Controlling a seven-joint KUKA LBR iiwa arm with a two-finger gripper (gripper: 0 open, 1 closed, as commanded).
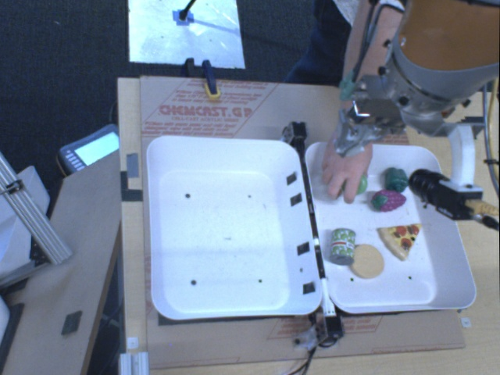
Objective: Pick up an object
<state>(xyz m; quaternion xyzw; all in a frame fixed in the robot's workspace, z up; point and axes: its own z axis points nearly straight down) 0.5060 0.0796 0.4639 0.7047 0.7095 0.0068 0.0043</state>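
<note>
White bins [226, 151], pizza slice [401, 239], can [341, 245]

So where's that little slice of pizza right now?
The pizza slice lies in the right bin, toward its right side, just right of the round tan cookie and below the pink strawberry.

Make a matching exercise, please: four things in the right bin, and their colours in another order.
Things:
1. pizza slice
2. can
3. round cookie
4. strawberry

Colours:
a. plain tan
b. magenta with a green top
c. green and white label
d. yellow with red spots

Pairs: 1-d, 2-c, 3-a, 4-b. All four lie in the right bin, nearer the camera than the gripper.
</note>
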